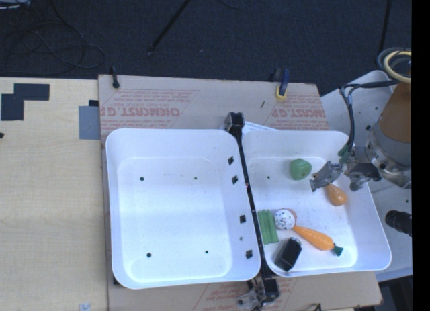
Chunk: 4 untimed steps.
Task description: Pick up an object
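In the right bin (376,252), nearest, lie a black block (288,254), a carrot (314,238), a green strip (267,227) and a speckled ball (285,219). Farther back the tool (341,176) hangs with fingers apart, gripping nothing, so the pick is undone; a small orange piece (336,196) sits just below it, a round green ball (300,168) beside

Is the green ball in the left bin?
No, the green ball lies in the right bin, close to the gripper.
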Available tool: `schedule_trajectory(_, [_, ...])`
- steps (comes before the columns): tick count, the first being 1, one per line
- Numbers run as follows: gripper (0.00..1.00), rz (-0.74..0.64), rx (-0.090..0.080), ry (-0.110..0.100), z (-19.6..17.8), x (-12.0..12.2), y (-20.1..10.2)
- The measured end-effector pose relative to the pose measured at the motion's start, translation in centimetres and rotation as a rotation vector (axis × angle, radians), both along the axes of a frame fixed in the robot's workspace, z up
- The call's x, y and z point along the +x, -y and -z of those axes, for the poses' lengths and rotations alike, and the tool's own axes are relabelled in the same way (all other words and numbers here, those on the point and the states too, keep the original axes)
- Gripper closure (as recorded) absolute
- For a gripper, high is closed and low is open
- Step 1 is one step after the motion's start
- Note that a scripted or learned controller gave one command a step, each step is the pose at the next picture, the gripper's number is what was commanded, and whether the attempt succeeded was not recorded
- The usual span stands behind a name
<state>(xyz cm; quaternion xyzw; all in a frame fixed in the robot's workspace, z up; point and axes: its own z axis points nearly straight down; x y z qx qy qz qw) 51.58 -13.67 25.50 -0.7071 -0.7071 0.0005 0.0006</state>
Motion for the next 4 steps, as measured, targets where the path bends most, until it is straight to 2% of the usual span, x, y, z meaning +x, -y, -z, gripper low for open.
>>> schedule_trajectory(1, [1.0, 0.0, 0.001, -0.002, -1.0, 0.0, 0.1])
schedule_trajectory(2, [1.0, -0.009, 0.002, 0.006, -7.7, 1.2, -8.1])
schedule_trajectory(4, [1.0, -0.002, 0.001, -0.006, -9.1, 1.1, -7.5])
